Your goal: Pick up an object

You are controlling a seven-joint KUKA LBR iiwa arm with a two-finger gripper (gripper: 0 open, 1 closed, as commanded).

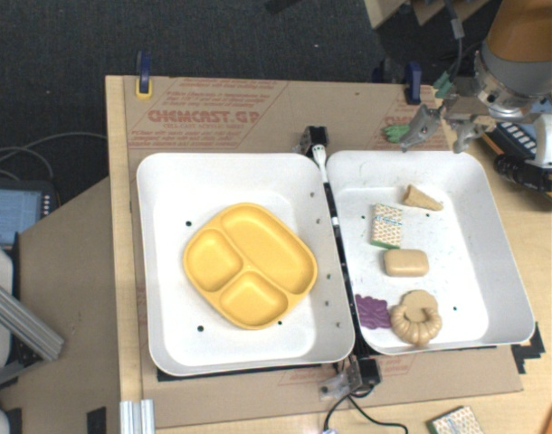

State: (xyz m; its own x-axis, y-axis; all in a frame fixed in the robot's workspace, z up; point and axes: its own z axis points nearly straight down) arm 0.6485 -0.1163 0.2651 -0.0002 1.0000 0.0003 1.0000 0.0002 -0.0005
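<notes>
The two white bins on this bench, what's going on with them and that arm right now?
The arm reaches in from the right, its gripper hovering over the far rim of the right bin. That bin holds a tan wedge, a patterned square piece, a beige block, a purple grape cluster and a twisted pastry. The left bin holds a yellow divided plate. Nothing looks picked up yet.
</notes>
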